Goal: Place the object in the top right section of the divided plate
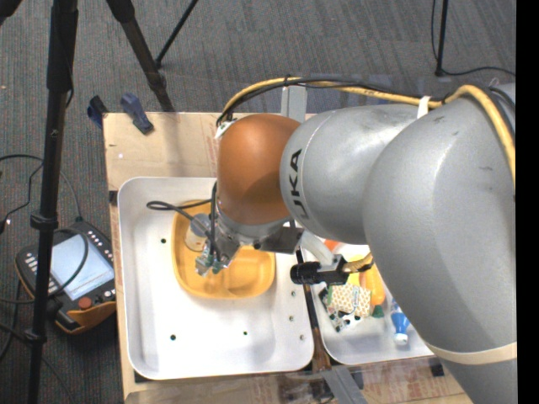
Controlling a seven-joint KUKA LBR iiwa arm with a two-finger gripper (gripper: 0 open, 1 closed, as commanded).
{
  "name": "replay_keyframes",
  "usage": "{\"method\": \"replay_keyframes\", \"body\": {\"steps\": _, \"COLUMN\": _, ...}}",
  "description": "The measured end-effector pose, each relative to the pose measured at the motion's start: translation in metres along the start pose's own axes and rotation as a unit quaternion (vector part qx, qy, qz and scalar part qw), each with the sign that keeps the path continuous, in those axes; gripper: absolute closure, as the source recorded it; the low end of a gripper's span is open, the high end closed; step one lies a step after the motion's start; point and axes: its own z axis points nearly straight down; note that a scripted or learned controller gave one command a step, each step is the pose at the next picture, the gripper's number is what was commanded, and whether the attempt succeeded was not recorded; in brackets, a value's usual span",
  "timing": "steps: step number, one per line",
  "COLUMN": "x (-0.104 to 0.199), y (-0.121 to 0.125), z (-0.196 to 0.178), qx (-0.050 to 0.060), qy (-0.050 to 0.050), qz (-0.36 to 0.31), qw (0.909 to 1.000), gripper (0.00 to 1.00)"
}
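Here, jaws over yellow divided plate (left bin), rims near.

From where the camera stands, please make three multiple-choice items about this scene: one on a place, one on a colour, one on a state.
1. Which bin holds the divided plate?
A. the left bin
B. the right bin
C. neither, it lies on the floor

2. What colour is the plate?
A. blue
B. yellow
C. black

3. Where is the gripper now?
A. raised high over the right bin
B. outside both bins, over the carpet
C. low over the plate

Answers:
1 A, the plate lies inside the left white bin.
2 B, its rim and sections show yellow beside the arm.
3 C, the gripper hangs directly above the plate's left part.
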Motion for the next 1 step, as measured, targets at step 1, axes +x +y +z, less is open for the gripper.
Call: {"method": "replay_keyframes", "body": {"steps": 1, "x": -0.0117, "y": 0.0819, "z": -0.0785, "qx": -0.002, "qy": -0.002, "qz": 0.076, "qw": 0.9971, "gripper": 1.00}}
